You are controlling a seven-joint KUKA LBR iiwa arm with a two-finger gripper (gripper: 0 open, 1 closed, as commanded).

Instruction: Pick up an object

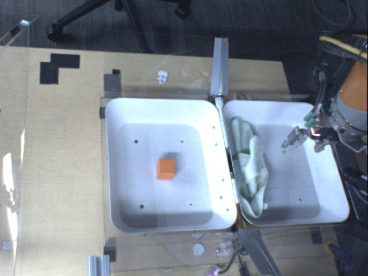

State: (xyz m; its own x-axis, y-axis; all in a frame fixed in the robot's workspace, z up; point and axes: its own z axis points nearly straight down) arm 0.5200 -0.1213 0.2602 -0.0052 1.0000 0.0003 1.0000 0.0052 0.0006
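The arm [352, 99] reaches in from the right, its gripper [294, 139] pointing left with nothing between its fingers.

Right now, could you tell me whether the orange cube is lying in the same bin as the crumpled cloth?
No, the orange cube sits alone in the left bin, while the cloth lies in the right bin.

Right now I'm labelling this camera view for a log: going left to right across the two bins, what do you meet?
Orange cube in the left bin → crumpled pale cloth at the right bin's left wall → the hand above the right bin.
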